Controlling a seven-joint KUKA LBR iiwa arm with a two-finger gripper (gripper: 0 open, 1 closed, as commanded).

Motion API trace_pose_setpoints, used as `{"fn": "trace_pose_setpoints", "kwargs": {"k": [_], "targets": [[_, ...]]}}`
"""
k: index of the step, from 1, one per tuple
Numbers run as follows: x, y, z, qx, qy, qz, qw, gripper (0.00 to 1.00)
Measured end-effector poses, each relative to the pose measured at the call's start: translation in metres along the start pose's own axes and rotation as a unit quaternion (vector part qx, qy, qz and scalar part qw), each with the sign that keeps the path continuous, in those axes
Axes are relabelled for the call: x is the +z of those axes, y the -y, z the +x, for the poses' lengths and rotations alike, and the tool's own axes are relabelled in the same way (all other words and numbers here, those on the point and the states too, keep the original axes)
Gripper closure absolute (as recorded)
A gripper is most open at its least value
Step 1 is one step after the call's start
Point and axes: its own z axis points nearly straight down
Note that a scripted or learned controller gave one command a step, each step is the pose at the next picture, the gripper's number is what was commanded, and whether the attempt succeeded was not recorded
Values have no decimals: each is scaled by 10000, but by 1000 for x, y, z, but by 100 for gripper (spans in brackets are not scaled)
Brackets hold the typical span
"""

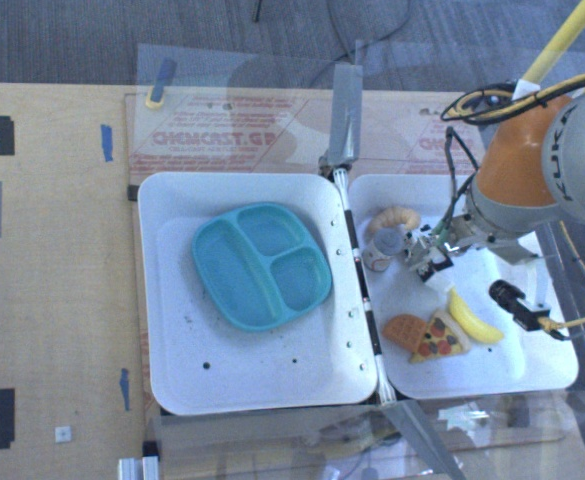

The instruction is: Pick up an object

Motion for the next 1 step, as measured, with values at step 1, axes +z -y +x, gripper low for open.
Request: {"fn": "trace_pose_setpoints", "kwargs": {"k": [1], "targets": [[-110, 16, 41, 1065, -16, 73, 9943, 100]]}}
